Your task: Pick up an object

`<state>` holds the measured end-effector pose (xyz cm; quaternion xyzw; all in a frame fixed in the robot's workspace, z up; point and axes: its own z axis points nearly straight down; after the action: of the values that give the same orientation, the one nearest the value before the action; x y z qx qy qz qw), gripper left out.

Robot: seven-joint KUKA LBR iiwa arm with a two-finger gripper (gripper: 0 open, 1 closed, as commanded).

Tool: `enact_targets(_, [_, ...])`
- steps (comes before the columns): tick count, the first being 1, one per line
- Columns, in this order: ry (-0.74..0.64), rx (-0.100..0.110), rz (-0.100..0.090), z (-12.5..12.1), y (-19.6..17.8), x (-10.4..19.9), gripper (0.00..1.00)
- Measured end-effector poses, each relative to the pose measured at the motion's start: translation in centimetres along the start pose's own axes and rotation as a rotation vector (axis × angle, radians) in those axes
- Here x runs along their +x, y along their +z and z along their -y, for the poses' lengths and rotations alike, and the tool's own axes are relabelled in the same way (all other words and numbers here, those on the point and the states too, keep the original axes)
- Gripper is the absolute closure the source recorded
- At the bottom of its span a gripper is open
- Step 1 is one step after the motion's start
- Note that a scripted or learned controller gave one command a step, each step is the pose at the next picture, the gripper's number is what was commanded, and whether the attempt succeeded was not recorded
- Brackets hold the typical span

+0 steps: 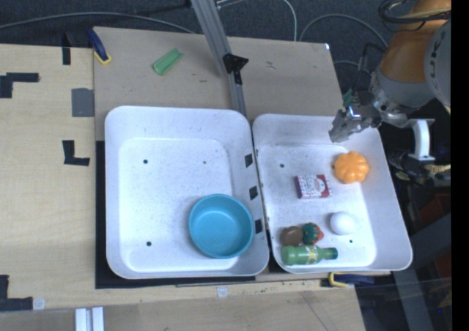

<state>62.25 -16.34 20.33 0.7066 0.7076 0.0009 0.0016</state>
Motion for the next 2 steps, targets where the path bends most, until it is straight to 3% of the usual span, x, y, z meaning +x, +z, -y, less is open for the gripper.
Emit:
enact_targets(1, [0.000, -0.002, 0.001, -0.1, -5.3, 0.0, 1.00])
enact_targets(2, [-0.004, 0.006, -0.002, 0.9, -3.9, 5.0, 1.00])
